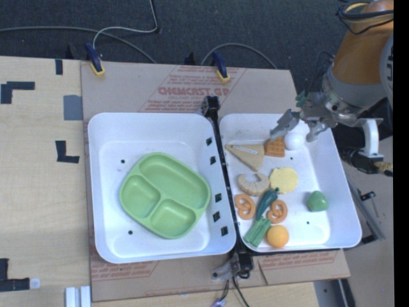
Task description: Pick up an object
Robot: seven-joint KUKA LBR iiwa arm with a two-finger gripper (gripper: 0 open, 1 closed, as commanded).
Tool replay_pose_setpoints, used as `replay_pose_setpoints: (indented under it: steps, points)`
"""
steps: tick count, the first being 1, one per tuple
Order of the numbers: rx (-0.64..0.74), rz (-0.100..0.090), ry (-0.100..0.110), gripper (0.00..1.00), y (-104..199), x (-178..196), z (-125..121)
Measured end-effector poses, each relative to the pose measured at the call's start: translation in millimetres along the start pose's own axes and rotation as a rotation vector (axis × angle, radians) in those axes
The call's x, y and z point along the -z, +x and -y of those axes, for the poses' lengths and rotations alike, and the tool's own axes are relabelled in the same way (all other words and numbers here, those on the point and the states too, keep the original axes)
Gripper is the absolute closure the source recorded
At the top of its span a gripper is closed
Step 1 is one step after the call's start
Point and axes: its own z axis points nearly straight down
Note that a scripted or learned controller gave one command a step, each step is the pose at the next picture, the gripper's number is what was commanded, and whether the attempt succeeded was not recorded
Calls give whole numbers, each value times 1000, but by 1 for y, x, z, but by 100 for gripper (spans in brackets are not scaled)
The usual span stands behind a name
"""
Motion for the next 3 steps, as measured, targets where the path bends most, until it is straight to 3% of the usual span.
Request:
replay_pose_setpoints:
  steps: [1,2,3]
  points:
    - [0,-2,-3,0,15,-181,40]
    - [0,1,-6,0,0,-181,-7]
    - [-2,2,-6,0,14,-180,36]
